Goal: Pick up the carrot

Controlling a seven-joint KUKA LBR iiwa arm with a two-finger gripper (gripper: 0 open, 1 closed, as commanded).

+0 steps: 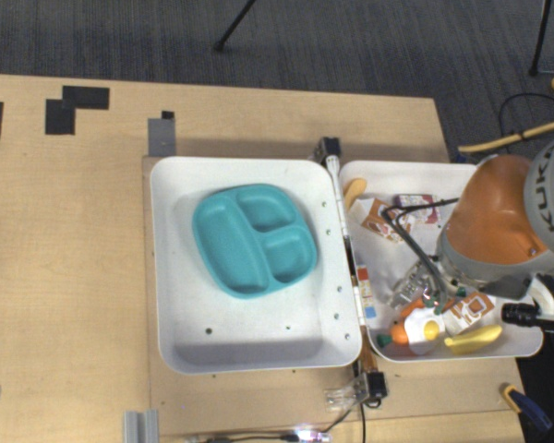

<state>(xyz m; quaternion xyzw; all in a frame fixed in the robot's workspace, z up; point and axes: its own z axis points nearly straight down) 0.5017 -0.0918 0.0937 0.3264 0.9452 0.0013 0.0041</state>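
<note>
Carrot (400, 334) looks like the small orange piece at the lower left corner of the right bin (443, 167), lower right of the frame, with a bit of green at its left end. It's partly buried: a white-and-yellow item (424, 327) sits against it and a banana (472, 339) lies just to the right along the bin's bottom wall. Clutter has piled into that corner, probably because loose objects get pushed up against the walls.

Gripper (423, 291) is down in the same bin, in the dark and metallic tangle just below the arm's orange band (492, 212). Wrist and cables hide the tips, so whether the claw is spread or closed I cannot tell. Nothing is visibly pinched in it.

Relative position: carrot is lower left of the claw, near but apart, tight against the bin's wall. My read is that the wall and the touching neighbours make a clean grasp awkward here.

Left bin (166, 247) holds only a teal divided plate (254, 239), not relevant to the pick.
</note>
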